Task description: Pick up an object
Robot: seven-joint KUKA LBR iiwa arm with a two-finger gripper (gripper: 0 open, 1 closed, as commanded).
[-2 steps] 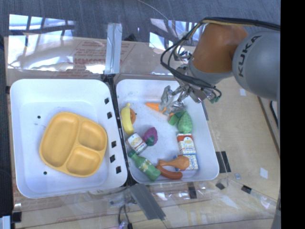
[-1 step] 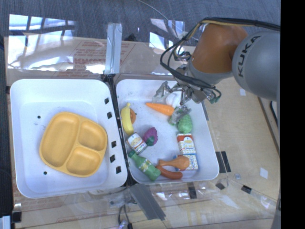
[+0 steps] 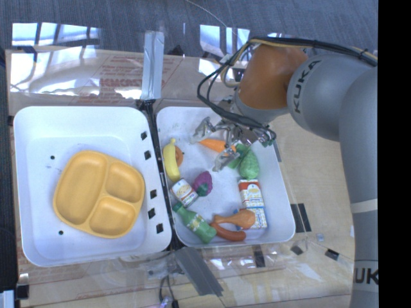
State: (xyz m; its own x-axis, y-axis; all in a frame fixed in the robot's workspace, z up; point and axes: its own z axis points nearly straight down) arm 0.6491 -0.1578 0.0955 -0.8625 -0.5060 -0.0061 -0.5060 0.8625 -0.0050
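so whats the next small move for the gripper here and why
Probably a short descent onto the toy carrot. The gripper hangs in the right bin right beside the carrot, with nothing visibly between its fingers, and the green toy lies close on the other side. A straight drop seems least likely to knock either away.

Bright, even daylight; window glare streaks the bench (image 3: 96,76) toward eleven o'clock; shadows soft, focus slightly grainy.

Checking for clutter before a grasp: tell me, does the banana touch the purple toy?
Apart. The camera view shows bare white bin floor between the banana and the purple toy.
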